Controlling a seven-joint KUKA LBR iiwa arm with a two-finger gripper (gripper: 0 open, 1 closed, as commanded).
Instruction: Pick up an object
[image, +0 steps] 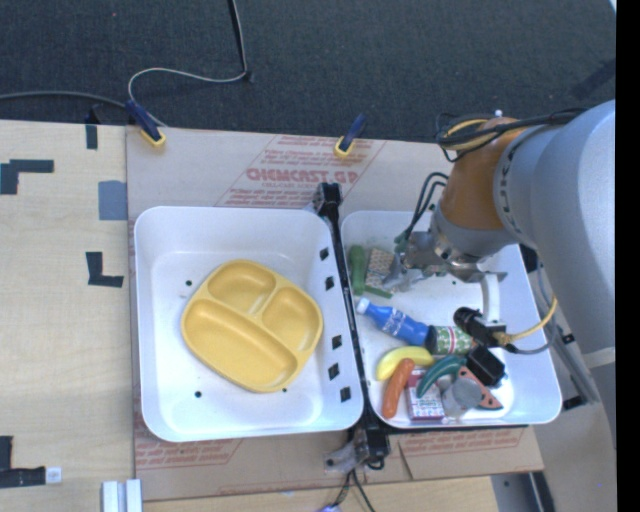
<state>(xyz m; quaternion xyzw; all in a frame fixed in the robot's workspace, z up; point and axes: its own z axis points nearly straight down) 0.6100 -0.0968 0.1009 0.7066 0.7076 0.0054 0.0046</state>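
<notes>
Mostly the clutter sits close around the blue bottle (397, 322), which lies on its side in the right bin (535, 392), hard by the wall that bin shares with the left bin (160, 300). Just below the bottle in the view lie a banana (403, 360) and an orange sausage-shaped piece (392, 388), the two touching. To the bottle's lower right a teal curved piece (438, 372), a printed card (425, 407) and a grey-and-orange piece (466, 396) crowd the near rim. Above the bottle a patterned card (380, 263) and a green strip (358, 270) lie against the shared wall. Bare white floor shows to the bottle's upper right and at the bin's far right edge. Well left of the bottle, a yellow divided plate (252, 325) has open margin on all sides. The arm (560, 190) slants in from the right, its orange band (470, 195) above the bottle, and the gripper (398, 275) points down just above the bottle, at the patterned card's edge; whether it is spread or closed cannot be told, and nothing is seen held
</notes>
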